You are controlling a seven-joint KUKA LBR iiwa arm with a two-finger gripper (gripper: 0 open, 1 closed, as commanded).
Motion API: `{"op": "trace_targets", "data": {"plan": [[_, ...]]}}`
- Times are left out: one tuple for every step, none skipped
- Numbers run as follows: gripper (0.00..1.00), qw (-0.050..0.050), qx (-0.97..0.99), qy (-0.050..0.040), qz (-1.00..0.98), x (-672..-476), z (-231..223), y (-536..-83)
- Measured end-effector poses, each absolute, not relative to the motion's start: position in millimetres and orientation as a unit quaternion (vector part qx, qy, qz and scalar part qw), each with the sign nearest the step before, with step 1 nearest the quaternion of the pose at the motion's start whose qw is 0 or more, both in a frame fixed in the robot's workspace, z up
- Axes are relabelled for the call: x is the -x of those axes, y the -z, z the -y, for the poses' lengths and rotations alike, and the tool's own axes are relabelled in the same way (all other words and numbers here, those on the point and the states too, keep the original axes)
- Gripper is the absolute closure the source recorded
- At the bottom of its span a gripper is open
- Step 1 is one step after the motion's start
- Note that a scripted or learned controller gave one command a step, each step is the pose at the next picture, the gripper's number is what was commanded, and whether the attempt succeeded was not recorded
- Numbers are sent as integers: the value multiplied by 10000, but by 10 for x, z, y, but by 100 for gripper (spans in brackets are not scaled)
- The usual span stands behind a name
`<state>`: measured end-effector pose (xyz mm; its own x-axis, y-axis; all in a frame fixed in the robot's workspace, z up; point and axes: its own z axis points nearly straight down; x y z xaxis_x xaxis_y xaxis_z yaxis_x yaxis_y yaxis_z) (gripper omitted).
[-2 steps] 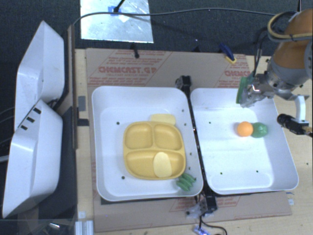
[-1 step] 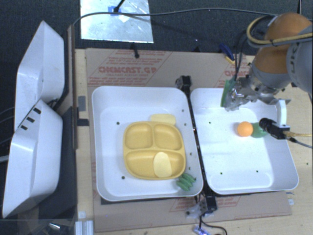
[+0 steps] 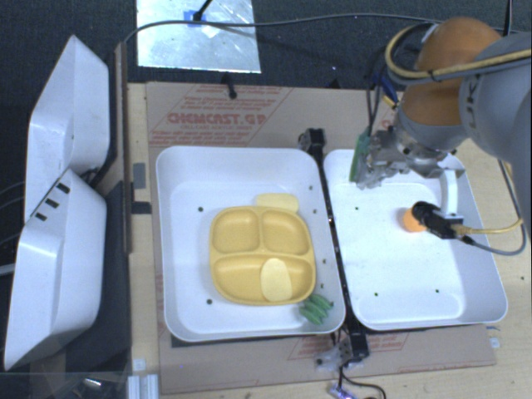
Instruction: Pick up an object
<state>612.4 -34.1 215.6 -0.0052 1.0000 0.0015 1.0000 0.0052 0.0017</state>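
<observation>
Green toy (image 3: 316, 309) lies slanted just off the yellow tray's (image 3: 263, 254) near-right corner; can't tell the pincer's (image 3: 371, 175) state.

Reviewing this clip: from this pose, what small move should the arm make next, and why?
Probably shift the gripper toward the orange object in the right bin, then lower. The gripper sits at that bin's far left corner, apart from the orange object, which lies nearer the right wall beside a black part of the arm.
</observation>
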Motion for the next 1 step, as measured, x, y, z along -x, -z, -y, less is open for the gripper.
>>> {"op": "trace_targets", "data": {"plan": [[100,-2,-7053,-8,-7089,-6130,-173,-2220]]}}
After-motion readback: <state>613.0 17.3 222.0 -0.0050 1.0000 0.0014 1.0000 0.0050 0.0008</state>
